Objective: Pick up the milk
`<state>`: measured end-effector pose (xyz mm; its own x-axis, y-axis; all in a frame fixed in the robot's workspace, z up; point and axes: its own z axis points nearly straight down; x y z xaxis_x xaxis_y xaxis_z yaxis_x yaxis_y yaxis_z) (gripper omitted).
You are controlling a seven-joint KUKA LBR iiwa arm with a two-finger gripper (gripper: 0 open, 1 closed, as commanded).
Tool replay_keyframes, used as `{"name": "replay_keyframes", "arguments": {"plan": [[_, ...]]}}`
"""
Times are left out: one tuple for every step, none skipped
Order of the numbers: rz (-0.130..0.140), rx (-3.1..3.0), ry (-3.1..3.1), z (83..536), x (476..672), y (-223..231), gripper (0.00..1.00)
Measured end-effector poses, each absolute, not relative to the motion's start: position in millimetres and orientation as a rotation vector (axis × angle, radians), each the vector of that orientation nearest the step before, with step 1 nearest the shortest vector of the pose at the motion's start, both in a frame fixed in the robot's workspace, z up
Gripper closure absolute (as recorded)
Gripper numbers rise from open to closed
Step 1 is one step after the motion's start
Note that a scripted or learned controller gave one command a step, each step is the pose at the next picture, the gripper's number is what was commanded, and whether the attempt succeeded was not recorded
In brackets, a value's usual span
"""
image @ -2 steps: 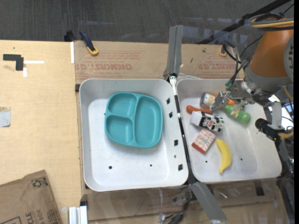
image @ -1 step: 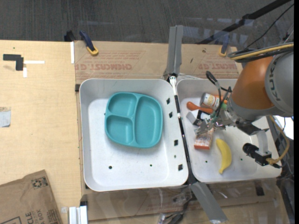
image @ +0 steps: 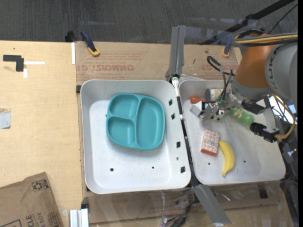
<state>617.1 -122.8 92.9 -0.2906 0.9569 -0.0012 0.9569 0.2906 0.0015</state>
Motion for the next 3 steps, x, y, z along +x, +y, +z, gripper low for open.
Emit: {"name": "replay_keyframes", "arguments": {"plan": [[0.0,1.691,2.646,156,586.0,-112,0.0],[-0.018,1.556,2.746,93,634.4,-131,0.0],[-0.012,1.554,2.74,104,636.3,-131,1.0]]}}
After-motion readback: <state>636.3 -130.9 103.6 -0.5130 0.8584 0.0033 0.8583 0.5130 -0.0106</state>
